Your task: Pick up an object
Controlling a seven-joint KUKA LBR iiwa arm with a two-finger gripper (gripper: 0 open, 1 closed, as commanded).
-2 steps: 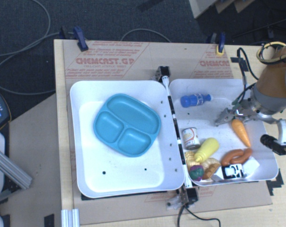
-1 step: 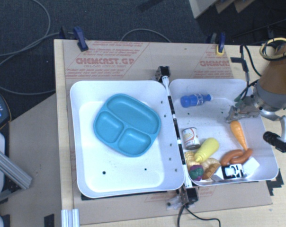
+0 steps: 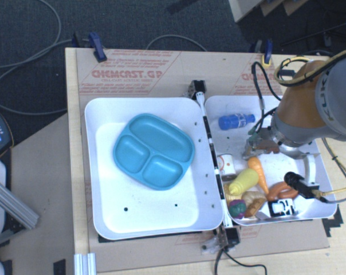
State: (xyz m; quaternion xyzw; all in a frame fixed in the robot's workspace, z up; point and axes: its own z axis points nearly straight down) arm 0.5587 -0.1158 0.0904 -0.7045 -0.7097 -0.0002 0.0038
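Toys crowd the right bin's [image 3: 327, 208] near end: a yellow piece [image 3: 243, 181], a carrot [image 3: 258, 171], and a black-and-white item [image 3: 282, 207]. "CHEMCAST GP" is printed on the board [image 3: 127, 73]. A blue bottle [image 3: 236, 121] lies farther back. A blue divided plate [image 3: 154, 151] sits in the left bin [image 3: 104, 199]. The arm [image 3: 310, 105] bends over the right bin, its gripper [image 3: 260, 145] low above the carrot; its grip cannot be judged.

A robotics lab: a board-topped counter [image 3: 156, 67] held by blue clamps [image 3: 96, 46], loose cables [image 3: 30, 16] across dark carpet [image 3: 133, 10], aluminium framing [image 3: 10, 202] at the left.
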